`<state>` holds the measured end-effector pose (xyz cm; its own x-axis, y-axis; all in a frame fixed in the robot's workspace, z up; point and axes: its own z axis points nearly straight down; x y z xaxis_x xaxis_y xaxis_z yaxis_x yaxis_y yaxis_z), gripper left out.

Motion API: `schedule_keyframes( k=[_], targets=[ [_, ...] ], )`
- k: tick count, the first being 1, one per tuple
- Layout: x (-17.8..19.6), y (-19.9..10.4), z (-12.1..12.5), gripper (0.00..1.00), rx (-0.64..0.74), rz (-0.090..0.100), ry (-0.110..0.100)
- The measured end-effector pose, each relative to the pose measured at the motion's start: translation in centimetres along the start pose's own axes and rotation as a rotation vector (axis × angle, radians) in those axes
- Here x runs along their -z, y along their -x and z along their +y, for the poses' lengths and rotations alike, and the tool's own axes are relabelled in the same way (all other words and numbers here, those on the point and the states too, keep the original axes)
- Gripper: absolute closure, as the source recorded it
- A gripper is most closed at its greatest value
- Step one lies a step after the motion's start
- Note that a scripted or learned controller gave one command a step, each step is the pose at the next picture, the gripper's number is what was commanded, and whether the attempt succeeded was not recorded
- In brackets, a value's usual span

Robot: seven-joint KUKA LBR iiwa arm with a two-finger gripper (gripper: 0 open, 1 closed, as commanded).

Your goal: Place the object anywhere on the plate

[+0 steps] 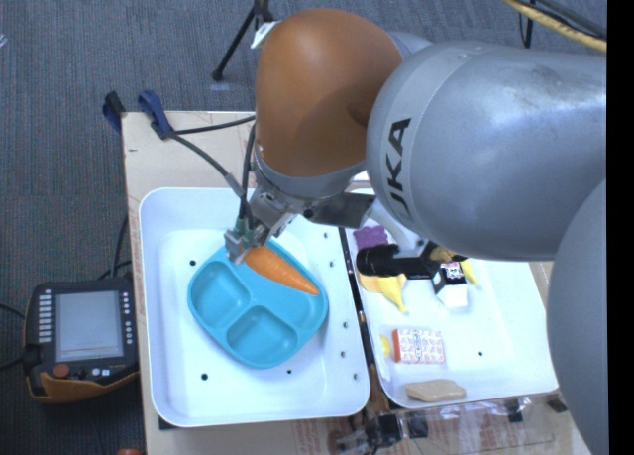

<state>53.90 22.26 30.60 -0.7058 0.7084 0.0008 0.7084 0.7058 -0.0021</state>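
Near the frame's centre, the gripper [242, 241] meets the thick end of the orange carrot [281, 270], seemingly clamped on it. That carrot lies across the blue plate's [256, 314] upper rim, within the left bin [163, 344].

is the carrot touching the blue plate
Touching. The camera view shows the carrot lying across the upper right rim of the blue plate, with no gap between them. The end effector is at the carrot's upper left end.
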Motion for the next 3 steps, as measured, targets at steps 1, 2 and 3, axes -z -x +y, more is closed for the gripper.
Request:
schedule_keyframes(
  k=[1, 2, 3],
  targets=[
    [0.0, -0.1, 0.0, 0.0, 0.001, -0.001, 0.0],
    [0.9, -0.2, 0.1, 1.0, 0.007, -0.001, -0.002],
    [-8.7, -0.3, -0.4, 1.0, -0.2, 0.003, -0.01]
  ],
)
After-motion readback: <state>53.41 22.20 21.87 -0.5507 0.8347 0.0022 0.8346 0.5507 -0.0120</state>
